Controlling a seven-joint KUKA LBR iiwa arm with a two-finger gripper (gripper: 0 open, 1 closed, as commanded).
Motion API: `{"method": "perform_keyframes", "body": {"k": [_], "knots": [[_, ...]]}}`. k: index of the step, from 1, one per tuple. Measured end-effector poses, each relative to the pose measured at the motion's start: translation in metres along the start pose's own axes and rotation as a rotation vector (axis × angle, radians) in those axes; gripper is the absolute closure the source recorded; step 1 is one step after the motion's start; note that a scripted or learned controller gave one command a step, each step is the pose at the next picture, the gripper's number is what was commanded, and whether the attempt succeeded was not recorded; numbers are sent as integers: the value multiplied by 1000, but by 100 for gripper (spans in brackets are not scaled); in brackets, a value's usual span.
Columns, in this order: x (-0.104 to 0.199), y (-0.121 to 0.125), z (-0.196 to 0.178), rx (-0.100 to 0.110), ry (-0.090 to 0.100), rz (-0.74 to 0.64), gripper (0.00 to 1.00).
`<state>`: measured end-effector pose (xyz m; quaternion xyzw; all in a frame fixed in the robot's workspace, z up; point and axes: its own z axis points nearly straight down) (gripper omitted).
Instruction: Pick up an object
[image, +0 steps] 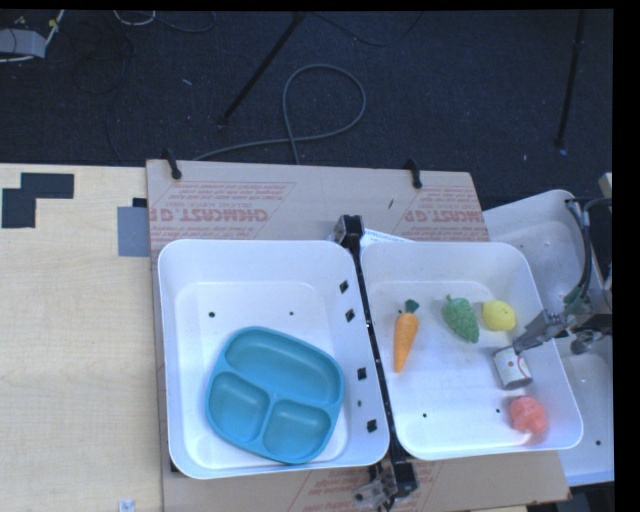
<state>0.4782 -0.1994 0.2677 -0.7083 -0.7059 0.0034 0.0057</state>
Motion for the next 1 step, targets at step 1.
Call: {"method": "perform_keyframes", "body": {"k": [1], "knots": [[0, 2, -6, -12, -3, -3, 0]]}}
